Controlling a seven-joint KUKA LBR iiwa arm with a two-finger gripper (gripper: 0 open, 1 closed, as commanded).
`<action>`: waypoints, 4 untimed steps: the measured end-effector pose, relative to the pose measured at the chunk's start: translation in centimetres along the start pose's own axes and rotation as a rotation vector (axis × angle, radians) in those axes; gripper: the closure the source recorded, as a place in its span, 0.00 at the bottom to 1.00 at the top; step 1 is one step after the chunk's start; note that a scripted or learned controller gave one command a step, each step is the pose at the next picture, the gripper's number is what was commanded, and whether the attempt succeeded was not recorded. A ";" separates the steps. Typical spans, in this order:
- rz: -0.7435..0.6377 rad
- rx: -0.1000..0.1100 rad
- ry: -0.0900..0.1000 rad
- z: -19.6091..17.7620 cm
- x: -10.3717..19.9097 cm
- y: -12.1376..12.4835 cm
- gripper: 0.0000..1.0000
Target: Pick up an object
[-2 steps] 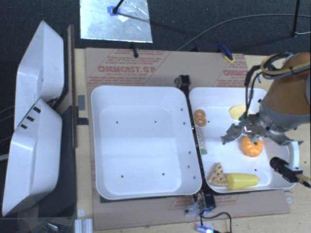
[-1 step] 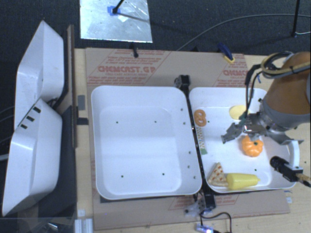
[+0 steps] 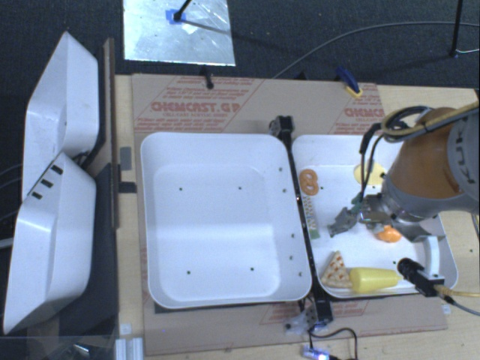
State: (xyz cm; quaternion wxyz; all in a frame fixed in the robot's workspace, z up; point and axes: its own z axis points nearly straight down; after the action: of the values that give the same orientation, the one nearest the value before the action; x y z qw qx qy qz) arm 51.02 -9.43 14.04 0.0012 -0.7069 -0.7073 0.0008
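My gripper (image 3: pixel 343 223) hangs low over the middle of the right bin (image 3: pixel 330 150), reaching in from the right. An orange pretzel-shaped piece (image 3: pixel 308 181) lies up and to the left of it, near the bin's left wall. A small orange object (image 3: pixel 388 235) sits just right of the gripper, partly under the wrist. A pizza-slice toy (image 3: pixel 337 271) and a yellow oblong object (image 3: pixel 373 278) lie along the near wall, below the gripper. A yellow object (image 3: pixel 367 174) peeks out at the far side, partly hidden by the arm.
The left bin (image 3: pixel 217 142) stands beside the right one, with a black divider strip (image 3: pixel 301 201) between them. White covers (image 3: pixel 52 201) sit off the bench's left edge. A metal plate (image 3: pixel 178 19) lies beyond the bench's far side.
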 end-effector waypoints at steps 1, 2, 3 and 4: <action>0.001 0.000 0.000 5.2 0.0 0.0 0.00; 0.001 -0.004 -0.001 3.9 0.0 0.1 1.00; 0.001 -0.007 -0.001 -1.0 -0.1 -0.8 1.00; 0.000 -0.008 -0.001 -5.4 -0.3 -0.1 1.00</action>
State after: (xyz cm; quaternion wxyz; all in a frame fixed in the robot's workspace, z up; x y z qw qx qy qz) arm 50.92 -9.71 19.43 -0.0019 -0.7069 -0.7073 -0.0015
